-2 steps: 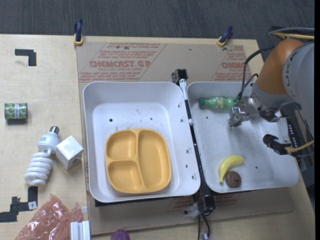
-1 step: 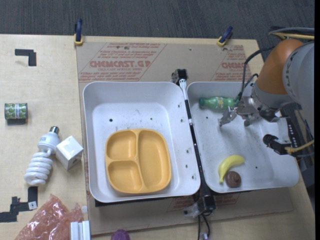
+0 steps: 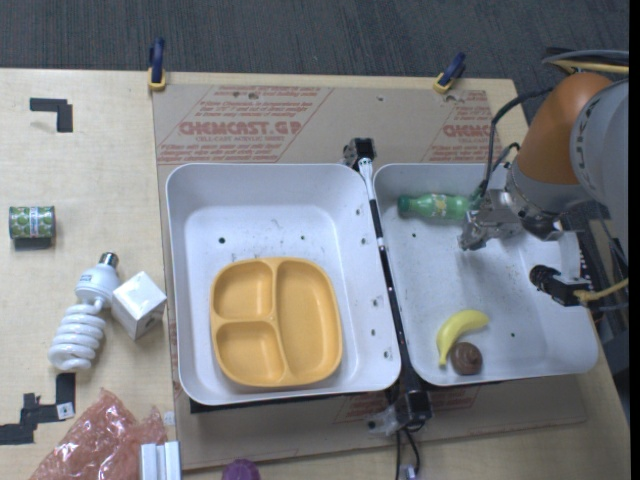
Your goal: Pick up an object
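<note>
In the right bin, a green bottle lies on its side near the far wall. A yellow banana rests near the front wall, with a small brown round object touching its lower end. My gripper hangs low over the bin's far part, just right of and slightly in front of the bottle's end. I see nothing held in it. The arm's orange band rises behind it. A yellow divided plate lies in the left bin.
The ridge between the bins runs just left of the bottle. Outside on the left bench lie a spiral light bulb, a white box, a green can and a red mesh bag. Cables hang beside the right bin.
</note>
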{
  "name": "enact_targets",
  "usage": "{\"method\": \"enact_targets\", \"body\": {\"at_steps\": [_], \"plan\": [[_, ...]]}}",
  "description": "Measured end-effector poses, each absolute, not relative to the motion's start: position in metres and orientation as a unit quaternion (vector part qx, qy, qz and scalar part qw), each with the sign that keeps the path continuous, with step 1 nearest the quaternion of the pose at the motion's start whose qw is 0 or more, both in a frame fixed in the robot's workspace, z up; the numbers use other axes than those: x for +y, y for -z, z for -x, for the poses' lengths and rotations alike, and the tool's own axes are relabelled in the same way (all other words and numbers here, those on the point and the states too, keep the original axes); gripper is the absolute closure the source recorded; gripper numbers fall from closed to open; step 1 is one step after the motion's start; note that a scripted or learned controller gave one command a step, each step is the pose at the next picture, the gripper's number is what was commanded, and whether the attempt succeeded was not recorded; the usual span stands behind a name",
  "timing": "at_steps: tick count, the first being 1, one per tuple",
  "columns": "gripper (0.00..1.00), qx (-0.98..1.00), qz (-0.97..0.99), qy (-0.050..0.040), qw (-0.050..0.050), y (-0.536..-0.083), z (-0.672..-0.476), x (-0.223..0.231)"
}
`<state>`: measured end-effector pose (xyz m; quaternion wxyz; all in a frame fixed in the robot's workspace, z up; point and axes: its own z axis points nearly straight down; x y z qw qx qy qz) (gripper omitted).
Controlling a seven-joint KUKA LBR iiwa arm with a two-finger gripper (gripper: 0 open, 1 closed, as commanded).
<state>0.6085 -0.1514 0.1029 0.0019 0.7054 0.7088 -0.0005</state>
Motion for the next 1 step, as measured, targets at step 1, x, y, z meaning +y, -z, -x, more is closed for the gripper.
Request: {"method": "enact_targets", "body": {"at_steps": [1], "plan": [[0.00,0.709,-0.705,0.0005,0.002,-0.1028,-0.6084,-0.1513]]}}
